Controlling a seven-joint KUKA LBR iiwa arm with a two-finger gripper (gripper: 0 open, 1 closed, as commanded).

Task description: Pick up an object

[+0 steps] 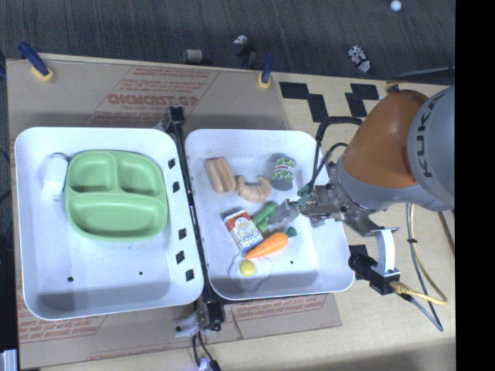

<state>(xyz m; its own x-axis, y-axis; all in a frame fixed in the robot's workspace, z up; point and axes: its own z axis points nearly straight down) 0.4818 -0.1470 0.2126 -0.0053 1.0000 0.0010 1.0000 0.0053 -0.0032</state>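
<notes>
The pincer [296, 205], opening unclear, hangs mid-right over crowded toys; it could nudge the carrot [267, 245] aside and miss.

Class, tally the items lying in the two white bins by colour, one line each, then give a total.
Green: 3 (divided plate, green item, cup)
Tan: 2 (bread, croissant)
Orange: 2 (carrot, carton)
Yellow: 1 (lemon)
White: 1 (white item)
Total: 9

Left of the claw [298, 205]: an orange carrot [267, 245], a tan bread roll [220, 175], and farther off, a pale green tray [116, 194] in 1 white bin [31, 230].
</notes>
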